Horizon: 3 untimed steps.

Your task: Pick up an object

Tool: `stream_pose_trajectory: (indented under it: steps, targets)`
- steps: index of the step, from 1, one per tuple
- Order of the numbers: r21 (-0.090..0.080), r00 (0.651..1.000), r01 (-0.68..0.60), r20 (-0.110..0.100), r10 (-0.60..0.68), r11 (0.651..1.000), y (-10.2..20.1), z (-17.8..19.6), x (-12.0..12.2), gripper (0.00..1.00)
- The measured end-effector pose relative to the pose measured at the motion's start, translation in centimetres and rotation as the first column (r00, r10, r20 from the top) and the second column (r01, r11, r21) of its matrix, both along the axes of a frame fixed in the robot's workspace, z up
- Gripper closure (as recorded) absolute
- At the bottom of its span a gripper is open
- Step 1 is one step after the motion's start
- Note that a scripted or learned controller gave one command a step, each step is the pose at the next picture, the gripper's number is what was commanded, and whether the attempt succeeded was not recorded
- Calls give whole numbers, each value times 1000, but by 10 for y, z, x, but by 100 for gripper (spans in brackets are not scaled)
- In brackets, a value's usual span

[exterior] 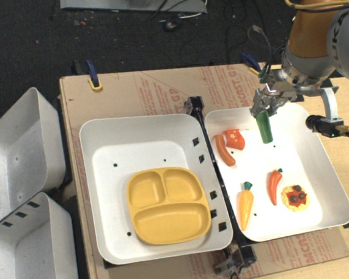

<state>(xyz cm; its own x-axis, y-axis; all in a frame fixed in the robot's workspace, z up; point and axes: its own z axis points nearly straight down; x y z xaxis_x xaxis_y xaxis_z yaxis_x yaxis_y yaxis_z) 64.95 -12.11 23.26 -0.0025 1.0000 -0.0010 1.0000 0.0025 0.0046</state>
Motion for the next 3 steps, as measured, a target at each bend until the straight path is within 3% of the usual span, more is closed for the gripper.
stream_pose_trajectory:
  steps: [3]
  targets:
    - [2,1000,-3,-8,3,1000,131,-25,-74,100]
